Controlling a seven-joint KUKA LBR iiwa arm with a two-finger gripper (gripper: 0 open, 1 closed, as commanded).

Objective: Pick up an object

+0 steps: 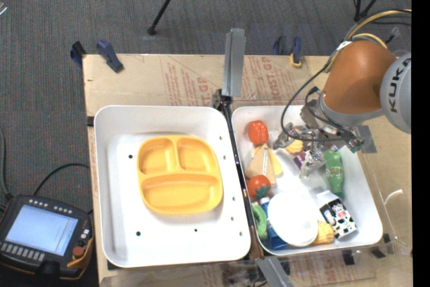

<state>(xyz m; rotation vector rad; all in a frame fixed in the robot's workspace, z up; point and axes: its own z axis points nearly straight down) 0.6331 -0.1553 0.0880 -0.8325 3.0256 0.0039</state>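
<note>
**Claw low in the right bin, no object secured yet**

The arm reaches in from the right, its orange band above the wrist hanging over the right bin (371,193). The claw (306,156) sits low among the toys near the bin's upper middle, close to a small yellow piece (294,144) and a small purple piece (300,159). Wrist hardware and clutter hide the fingertips, so whether the claw is wide, narrow or closed on something cannot be told from this view.

Candidates for the pick all lie in the right bin: a red tomato-like toy (258,132) near the top left, a pale cheese wedge (265,160) below it, a second red toy (259,185), a green bottle (334,171) just right of the claw, a white plate (292,218), a black-and-white carton (338,220) and a corn cob (325,233) near the lower edge. The left bin (107,144) holds a yellow divided tray (179,173).

The step in hand looks like the descent or grasp attempt on one of the small pieces beneath the claw. The next move likely calls for closing firmly on one item, then lifting straight up without snagging the green bottle or the cheese wedge beside it. The crowding makes a slip or a double catch a real risk.
</note>
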